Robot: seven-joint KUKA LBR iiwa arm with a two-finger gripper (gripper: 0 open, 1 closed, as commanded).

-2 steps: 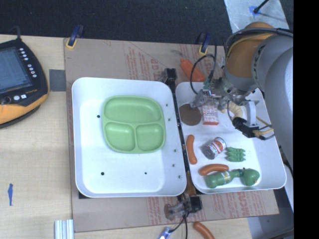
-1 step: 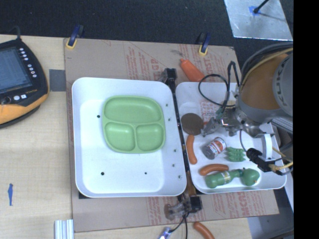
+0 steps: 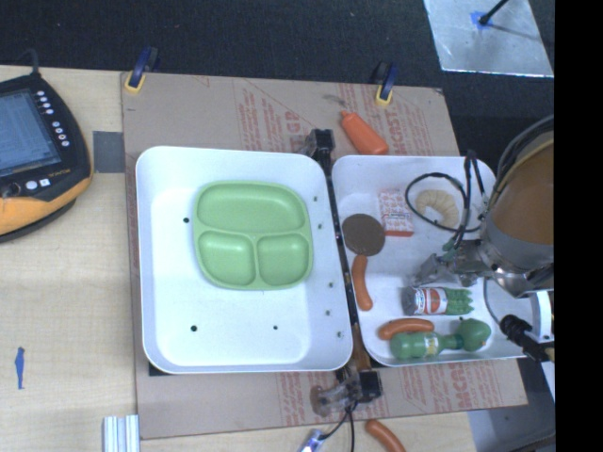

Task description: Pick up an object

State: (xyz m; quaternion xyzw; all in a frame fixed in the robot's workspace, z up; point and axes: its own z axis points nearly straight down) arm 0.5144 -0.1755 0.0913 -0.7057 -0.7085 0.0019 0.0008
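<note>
White plastic, smooth and shallow, with rounded corners: left bin and right bin side by side, inner rims touching along the middle. Both set on a brown cardboard sheet held by blue clamps at its far edge.

Wide bare floor in the left bin around a matte pale green divided plate, mostly toward the near and left walls.

Far less room in the right bin. Along its left wall a flat brown disc and, just nearer, a glossy orange sausage. Toward the far side a red-and-white packet beside a beige ring. Near the front wall a second sausage touching a green bottle lying on its side. Between these, a small can on its side, red label, metal end.

Grey arm over the bin's right edge, with the metallic gripper just above the can. Whether spread or closed: cannot tell. Nothing visibly gripped.

Outside the bins, an orange carrot shape by the far rim and a grey-and-orange pendant at far left.
</note>
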